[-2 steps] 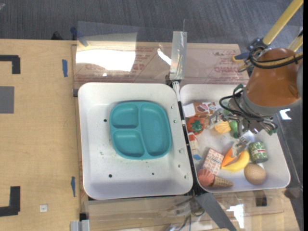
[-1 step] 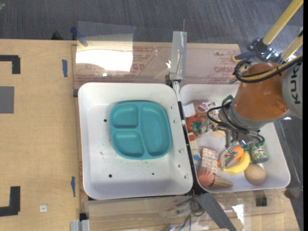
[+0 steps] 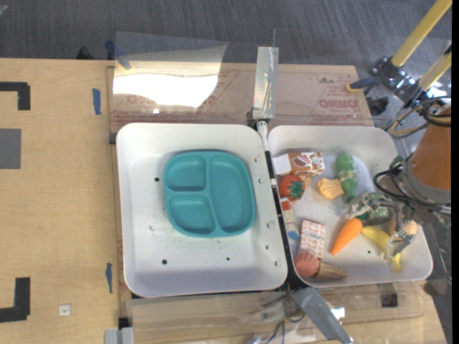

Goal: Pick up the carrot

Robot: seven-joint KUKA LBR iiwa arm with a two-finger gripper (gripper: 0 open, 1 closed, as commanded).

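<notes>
1. Carrot [image 3: 346, 235] lies in the right bin [image 3: 419, 267], tilted, its thick end up toward 1 o'clock and its tip down toward 7 o'clock, at about 5 o'clock from the bin's middle.
2. Gripper [image 3: 391, 224] sits just beside the carrot at its 3 o'clock, low over the bin floor, under the arm's orange band [image 3: 436, 160], which comes in from the bin's 3 o'clock edge.
3. Whether the fingers are spread or closed I cannot tell; cables and fittings clutter that spot. No object is seen between them, and the carrot rests free on the bin floor.
4. Yellow banana-like piece [image 3: 379, 237] lies touching or nearly touching the carrot at its 4 o'clock, partly under the gripper.
5. Other toy food around the carrot: a pink wafer block [image 3: 313, 233] at 9 o'clock, an ice-cream cone [image 3: 315, 266] at 7 o'clock, a tomato [image 3: 291, 186] at 10 o'clock, a green vegetable [image 3: 346, 172] at 12 o'clock, and a small printed box [image 3: 307, 162] near the bin's 11 o'clock corner.
6. Left bin [image 3: 136, 192] holds a teal divided plate [image 3: 210, 192] near its middle.
7. Both bins rest side by side on the brown surface [image 3: 50, 192].
</notes>
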